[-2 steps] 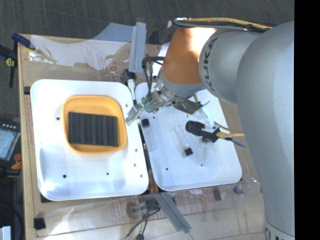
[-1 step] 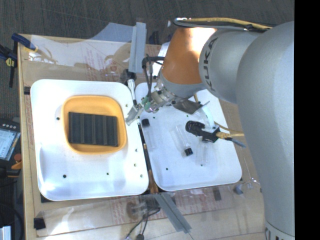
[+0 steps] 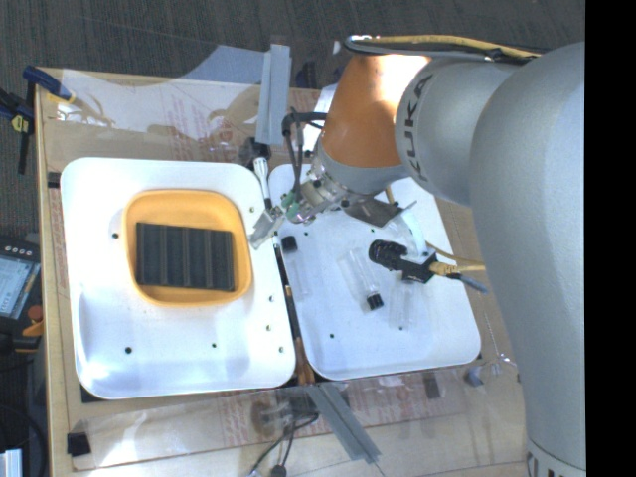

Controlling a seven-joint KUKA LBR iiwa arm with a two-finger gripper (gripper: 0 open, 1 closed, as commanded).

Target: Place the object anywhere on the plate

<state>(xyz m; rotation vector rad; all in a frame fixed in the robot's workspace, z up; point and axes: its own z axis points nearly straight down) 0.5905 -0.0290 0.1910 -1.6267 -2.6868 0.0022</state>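
Observation:
A yellow plate (image 3: 149,210) lies in the left bin (image 3: 99,346), with a dark ribbed slab (image 3: 189,257) covering its middle. My gripper (image 3: 264,226) hangs low over the seam between the two bins, just off the plate's right rim. The wrist and its orange band hide most of it. A small black block (image 3: 374,301) rests on the floor of the right bin (image 3: 437,341), well apart from the gripper. Another tiny dark piece (image 3: 288,243) sits near the right bin's left wall, just below the gripper.
A grey upright bar (image 3: 273,92) stands behind the bins near the gripper. The big grey arm covers the right bin's far right corner. Brackets and cables lie on the bench in front of the bins.

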